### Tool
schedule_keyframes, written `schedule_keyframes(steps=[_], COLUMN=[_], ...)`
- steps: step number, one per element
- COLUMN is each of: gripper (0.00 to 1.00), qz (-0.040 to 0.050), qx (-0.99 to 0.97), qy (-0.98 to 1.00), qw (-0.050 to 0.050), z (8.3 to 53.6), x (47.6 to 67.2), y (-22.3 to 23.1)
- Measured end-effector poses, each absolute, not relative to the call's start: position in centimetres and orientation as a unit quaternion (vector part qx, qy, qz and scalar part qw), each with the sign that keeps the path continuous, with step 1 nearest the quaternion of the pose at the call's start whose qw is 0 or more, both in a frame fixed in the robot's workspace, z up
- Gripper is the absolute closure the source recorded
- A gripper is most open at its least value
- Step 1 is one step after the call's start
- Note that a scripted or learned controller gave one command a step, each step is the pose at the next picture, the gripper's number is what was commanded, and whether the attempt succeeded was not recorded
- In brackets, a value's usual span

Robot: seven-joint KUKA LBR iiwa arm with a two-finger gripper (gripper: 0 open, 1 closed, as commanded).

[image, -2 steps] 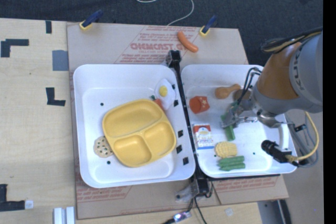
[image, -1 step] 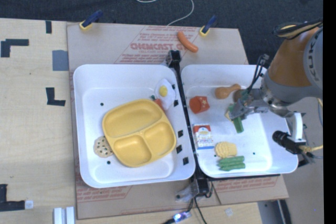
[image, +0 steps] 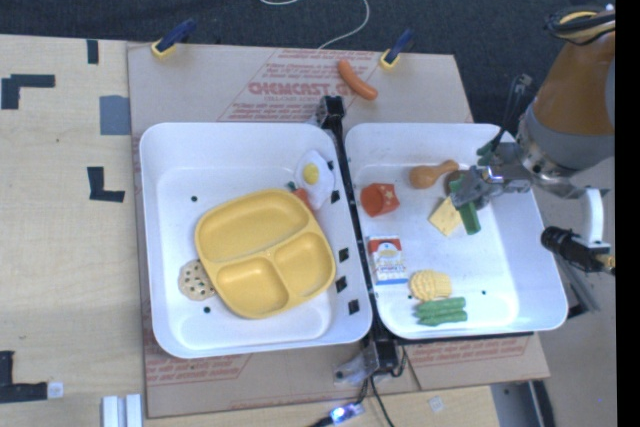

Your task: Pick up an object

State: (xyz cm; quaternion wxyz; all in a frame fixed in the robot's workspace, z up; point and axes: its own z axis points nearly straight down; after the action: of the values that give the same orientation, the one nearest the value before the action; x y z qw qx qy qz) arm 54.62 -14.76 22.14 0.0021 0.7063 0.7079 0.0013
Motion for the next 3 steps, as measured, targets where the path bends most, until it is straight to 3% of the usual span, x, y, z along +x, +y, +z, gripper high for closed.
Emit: schedule_keyframes(steps=[1,2,3], gripper=[1.00,1.00,1.00], qz=[-0.0002,-0.0007,-0.0014], qx=[0.707,0.706,0.706], qy=[0.708,0.708,0.708], qw=[-0.001,-0.001,-0.002], z=[22.4,22.2,21.8], x=[54.6,54.0,50.6], y=[-14.7,-9.8,-4.8])
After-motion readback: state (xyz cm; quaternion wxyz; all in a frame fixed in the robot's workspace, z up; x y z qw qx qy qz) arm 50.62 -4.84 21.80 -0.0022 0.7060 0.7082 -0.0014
